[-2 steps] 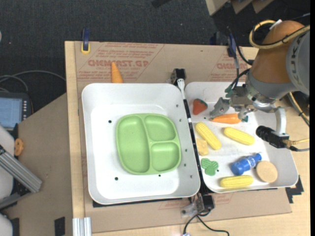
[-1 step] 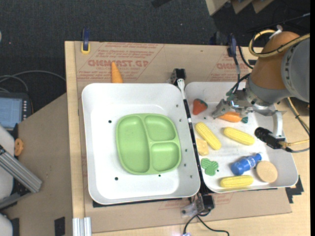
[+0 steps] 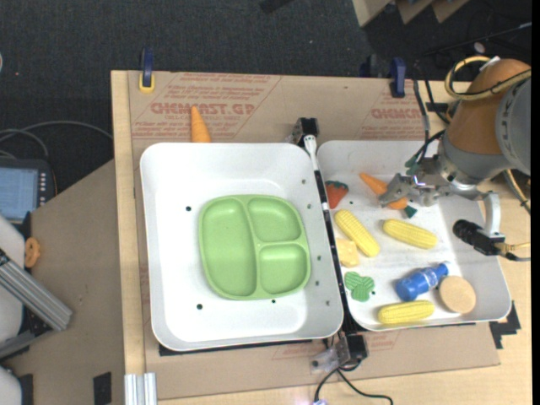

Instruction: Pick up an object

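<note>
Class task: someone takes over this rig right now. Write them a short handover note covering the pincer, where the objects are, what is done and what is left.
Pincer: low over the top of the right bin, beside a carrot; whether it grips anything cannot be told.
Things: right bin holds three corn cobs, a blue bottle, a tan disc and a green leaf. Left bin holds a green tray.
Done: no pick confirmed.
Left: grasp and lift one object.

Bins (image 3: pixel 169 251): we see plain white.
Divided plate (image 3: pixel 253 245): pale green.
Corn cobs (image 3: pixel 411 234): yellow.
Bottle (image 3: pixel 419 282): blue.
Carrot (image 3: pixel 372 182): orange.
Leaf piece (image 3: pixel 360 286): green.
Round disc (image 3: pixel 457 294): tan.
Arm (image 3: pixel 494 116): grey, orange band.
</note>
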Action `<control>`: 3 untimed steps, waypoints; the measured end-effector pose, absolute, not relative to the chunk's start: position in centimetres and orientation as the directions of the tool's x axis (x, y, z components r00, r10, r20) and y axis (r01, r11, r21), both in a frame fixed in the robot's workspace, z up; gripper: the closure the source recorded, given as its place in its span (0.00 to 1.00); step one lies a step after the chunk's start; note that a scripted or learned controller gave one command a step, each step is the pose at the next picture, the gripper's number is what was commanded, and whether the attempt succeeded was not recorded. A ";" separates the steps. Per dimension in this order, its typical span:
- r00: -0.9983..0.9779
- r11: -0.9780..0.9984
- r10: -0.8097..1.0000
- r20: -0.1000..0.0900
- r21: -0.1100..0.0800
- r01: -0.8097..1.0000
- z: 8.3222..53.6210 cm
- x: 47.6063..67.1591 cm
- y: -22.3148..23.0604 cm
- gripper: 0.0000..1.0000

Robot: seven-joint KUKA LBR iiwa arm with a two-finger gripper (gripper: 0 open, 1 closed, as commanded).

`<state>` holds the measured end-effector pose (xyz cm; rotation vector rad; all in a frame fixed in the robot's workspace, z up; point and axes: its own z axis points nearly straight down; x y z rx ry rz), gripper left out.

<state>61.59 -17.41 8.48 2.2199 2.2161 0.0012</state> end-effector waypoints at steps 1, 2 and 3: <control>0.002 -0.002 1.000 -0.003 0.005 1.000 9.5 61.6 -17.3 1.00; -0.006 0.006 1.000 0.000 0.006 1.000 14.9 62.8 -11.2 1.00; -0.005 0.005 1.000 0.001 0.001 1.000 18.7 61.0 -5.1 1.00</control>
